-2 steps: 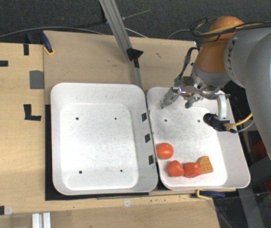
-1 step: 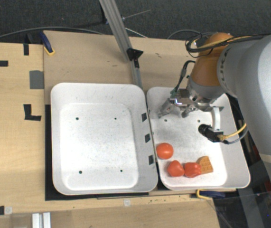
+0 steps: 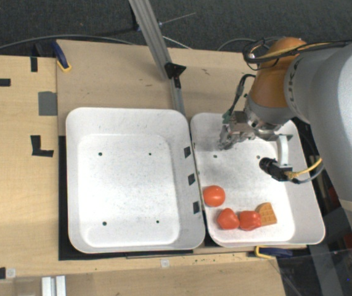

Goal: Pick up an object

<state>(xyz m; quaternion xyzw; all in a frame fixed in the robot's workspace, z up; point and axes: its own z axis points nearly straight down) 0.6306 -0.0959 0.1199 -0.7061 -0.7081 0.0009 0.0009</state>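
Observation:
In the right bin [image 3: 299, 227] lie an orange-red ball [image 3: 213, 196], two red lumps [image 3: 227, 219] [image 3: 249, 220] side by side, and a tan waffle-like piece [image 3: 266, 214] touching the right lump. My gripper [image 3: 226, 142] hangs over the far left part of that bin, well above these objects in the picture. Its fingers point down at the bin floor with nothing visible between them.
The left bin [image 3: 77, 165] stands beside the right one, joined by black clips [image 3: 191, 179]. A slanted metal pole [image 3: 154, 32] rises behind the bins. A black cable end [image 3: 273, 168] dangles from the wrist over the right bin.

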